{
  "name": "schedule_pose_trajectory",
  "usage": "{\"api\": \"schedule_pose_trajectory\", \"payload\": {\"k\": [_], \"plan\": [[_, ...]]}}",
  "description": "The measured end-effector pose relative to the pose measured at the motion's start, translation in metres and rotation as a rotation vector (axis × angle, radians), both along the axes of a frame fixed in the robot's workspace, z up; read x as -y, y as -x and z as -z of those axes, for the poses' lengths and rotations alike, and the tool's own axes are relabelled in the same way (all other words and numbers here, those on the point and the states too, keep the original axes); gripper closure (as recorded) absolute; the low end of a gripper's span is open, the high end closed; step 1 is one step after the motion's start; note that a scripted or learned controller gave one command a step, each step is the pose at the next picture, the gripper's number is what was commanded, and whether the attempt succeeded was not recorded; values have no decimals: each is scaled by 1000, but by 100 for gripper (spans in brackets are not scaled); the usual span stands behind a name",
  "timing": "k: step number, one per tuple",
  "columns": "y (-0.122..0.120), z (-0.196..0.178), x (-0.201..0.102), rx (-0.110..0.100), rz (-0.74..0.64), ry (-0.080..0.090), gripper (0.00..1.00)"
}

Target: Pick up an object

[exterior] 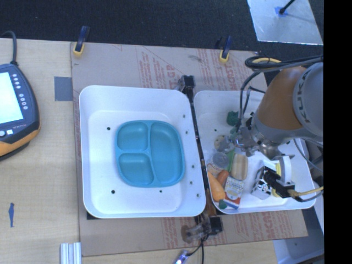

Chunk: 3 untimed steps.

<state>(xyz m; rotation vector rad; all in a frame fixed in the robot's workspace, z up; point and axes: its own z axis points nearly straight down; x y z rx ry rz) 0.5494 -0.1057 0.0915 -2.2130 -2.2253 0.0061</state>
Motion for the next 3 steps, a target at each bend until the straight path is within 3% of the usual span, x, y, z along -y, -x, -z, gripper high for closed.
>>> {"api": "schedule_pose_trajectory", "payload": {"k": [1,2,3], "plan": [[-25,0,-3,1,0,1,0],[-75,-1,13,3,1,-1,0],[-17,0,11,0,0,0,0]]}}
